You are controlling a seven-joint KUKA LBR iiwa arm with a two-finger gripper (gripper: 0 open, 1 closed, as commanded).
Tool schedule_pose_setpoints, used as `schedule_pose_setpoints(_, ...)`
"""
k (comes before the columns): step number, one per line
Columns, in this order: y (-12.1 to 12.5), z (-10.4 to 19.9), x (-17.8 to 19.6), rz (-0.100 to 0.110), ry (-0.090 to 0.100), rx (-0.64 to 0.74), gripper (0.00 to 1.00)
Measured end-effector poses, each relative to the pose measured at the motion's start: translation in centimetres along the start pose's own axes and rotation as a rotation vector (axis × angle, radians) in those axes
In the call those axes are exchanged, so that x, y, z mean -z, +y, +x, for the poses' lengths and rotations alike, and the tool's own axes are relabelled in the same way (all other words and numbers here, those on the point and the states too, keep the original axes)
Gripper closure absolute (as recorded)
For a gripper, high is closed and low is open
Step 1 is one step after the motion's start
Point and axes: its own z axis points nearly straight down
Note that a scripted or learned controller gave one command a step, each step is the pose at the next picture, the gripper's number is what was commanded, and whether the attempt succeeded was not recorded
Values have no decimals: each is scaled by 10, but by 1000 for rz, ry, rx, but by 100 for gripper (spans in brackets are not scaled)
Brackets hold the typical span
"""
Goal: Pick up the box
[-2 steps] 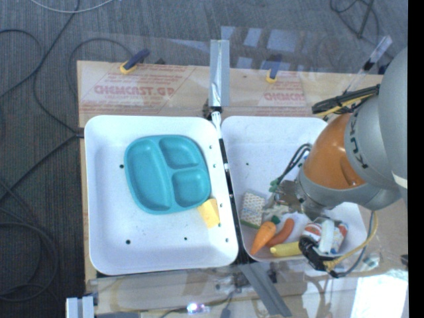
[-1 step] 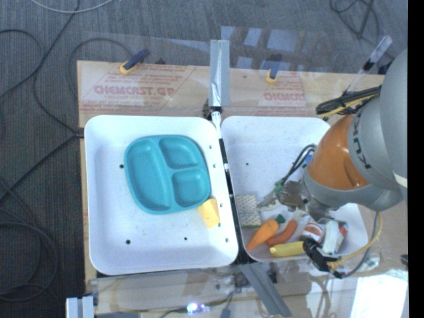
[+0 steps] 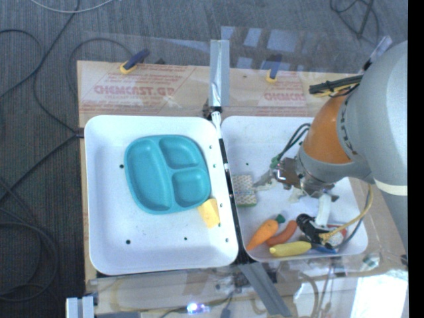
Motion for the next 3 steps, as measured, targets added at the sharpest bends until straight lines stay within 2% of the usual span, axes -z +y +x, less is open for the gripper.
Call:
schedule_pose_setpoints(1,-5,3,0,-12,-10,11,0)
schedule_pose_setpoints(2,40,20,-1,0,-4,36,0)
schedule_pose_setpoints(3,99,-1,-3,4,3,-201,0)
